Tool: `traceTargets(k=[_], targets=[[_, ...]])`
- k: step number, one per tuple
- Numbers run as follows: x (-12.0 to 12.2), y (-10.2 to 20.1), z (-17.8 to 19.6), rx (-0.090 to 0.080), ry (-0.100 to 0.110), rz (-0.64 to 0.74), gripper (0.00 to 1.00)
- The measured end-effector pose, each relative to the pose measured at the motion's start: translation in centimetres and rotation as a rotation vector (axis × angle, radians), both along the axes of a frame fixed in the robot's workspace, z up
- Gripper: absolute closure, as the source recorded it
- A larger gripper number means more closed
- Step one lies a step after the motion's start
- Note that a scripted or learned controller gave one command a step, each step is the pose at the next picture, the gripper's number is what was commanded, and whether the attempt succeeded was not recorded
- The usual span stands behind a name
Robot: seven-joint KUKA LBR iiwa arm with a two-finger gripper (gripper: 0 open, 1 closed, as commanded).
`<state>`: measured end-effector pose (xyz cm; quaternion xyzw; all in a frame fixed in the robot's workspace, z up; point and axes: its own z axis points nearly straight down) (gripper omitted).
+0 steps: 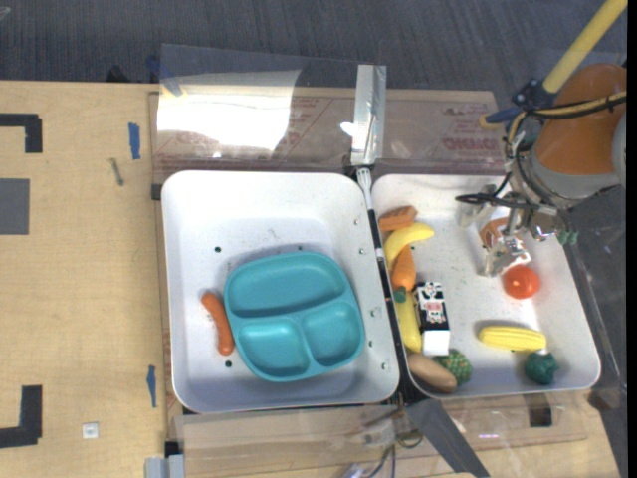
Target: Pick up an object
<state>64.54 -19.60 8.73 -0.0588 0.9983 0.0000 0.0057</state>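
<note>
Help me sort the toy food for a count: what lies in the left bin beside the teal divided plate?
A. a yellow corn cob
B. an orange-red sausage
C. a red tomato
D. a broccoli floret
B: the orange-red sausage lies on the left bin's floor, just off the left edge of the teal divided plate.

A tan wooden bench (70, 297) bears two white bins, left (189, 207) and right (453, 192), touching side by side.
</note>
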Motion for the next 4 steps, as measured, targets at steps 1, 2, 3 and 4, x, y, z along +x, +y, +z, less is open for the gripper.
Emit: traceTargets(k=[1, 2, 3, 4], targets=[[-2.9, 1.9, 0.1, 0.0, 0.003, -0.087, 0.0], [-6.8, -2.6, 0.1, 0.001, 0.004, -0.2, 0.0], [-8.0, 6.7, 0.2, 0.007, 0.001, -0.72, 0.0], [-7.8, -0.2, 2.0, 0.001, 0.002, -0.47, 0.0]])
